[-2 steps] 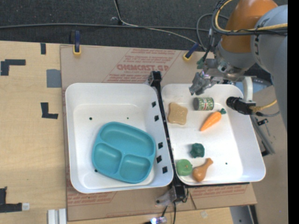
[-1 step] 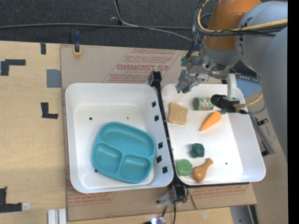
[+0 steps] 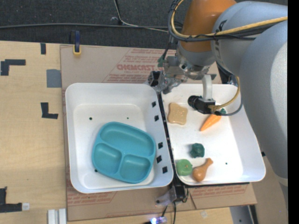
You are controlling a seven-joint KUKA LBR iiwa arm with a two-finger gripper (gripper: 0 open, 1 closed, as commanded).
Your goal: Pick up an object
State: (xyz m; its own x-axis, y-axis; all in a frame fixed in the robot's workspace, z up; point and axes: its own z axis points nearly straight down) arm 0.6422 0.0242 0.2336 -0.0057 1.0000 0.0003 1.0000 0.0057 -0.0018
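The right bin [image 3: 243, 139] holds several small objects: a tan toast slice [image 3: 177, 113], an orange carrot [image 3: 210, 121], a dark green lump [image 3: 197, 149], a light green piece [image 3: 183, 166] and a brown drumstick shape [image 3: 202, 169]. My gripper [image 3: 170, 80] hangs below the orange wrist band, over the back left corner of the right bin near the divider. It sits behind the toast slice and apart from it. I see nothing held in it. A black part [image 3: 200, 104] with a yellow cable hangs from the arm just right of the toast.
The left bin [image 3: 81, 101] holds a blue divided plate [image 3: 124, 152]. The big grey arm [image 3: 261, 69] covers the right bin's back right side. Cardboard [image 3: 131, 64] lies under both bins.
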